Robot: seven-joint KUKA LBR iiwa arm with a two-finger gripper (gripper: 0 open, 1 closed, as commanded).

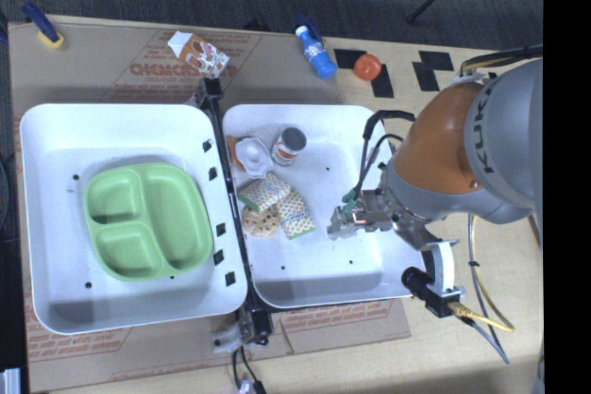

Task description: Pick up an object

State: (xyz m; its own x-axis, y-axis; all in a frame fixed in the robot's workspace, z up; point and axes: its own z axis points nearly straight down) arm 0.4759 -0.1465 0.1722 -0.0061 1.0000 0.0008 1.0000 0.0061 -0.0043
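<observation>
My gripper (343, 221) hangs low over the right side of the right bin (314, 281), above bare white floor. To its left lies a patterned cloth bundle (275, 205) in yellow, green and brown. A small can (289, 144) and a white and orange cup (249, 152) stand at the bin's back left. About a hand's width separates the gripper from the cloth, and nothing shows between the gripper and the bin floor.
The left bin (55, 291) holds a green divided plate (148, 219). Behind the bins on the cardboard lie a small printed carton (198, 53), a blue bottle (317, 53), an orange ball (367, 66) and a blue-and-yellow clamp (42, 26).
</observation>
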